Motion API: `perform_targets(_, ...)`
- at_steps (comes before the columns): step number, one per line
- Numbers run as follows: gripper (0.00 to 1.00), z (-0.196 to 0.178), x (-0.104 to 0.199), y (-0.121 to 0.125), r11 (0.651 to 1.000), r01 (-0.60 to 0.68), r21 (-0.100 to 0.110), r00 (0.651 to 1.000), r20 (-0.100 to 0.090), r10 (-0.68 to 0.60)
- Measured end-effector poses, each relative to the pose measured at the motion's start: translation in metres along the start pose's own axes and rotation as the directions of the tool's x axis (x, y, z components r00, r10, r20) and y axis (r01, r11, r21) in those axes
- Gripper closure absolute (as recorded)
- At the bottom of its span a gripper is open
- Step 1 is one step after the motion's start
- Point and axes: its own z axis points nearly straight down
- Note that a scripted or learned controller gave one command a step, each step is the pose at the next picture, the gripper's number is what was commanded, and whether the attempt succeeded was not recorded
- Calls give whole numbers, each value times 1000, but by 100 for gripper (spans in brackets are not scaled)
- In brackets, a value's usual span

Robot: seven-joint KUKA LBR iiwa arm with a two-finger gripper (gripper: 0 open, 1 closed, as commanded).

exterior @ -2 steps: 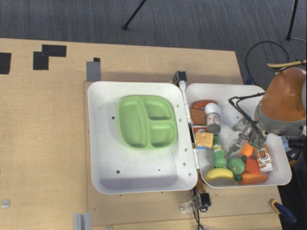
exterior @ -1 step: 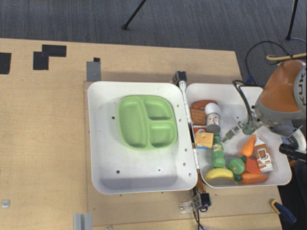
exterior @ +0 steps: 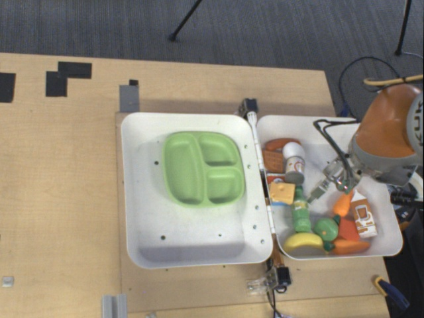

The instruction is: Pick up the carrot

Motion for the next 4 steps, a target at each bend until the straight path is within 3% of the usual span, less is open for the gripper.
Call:
perform_targets(1, 0, 0, -14, -24, 973, 232, -1, 973, -3, -232)
perform_targets(2, 100, -12, -15, -22, 973, 231, -3, 973, 2, -231)
perform_targets(3, 100, -1, -3, -24, 788, 616, 1, 788, 4, -616)
perform_targets(4, 100, -104, -39, -27, 891, 453, 0, 891, -4, -453)
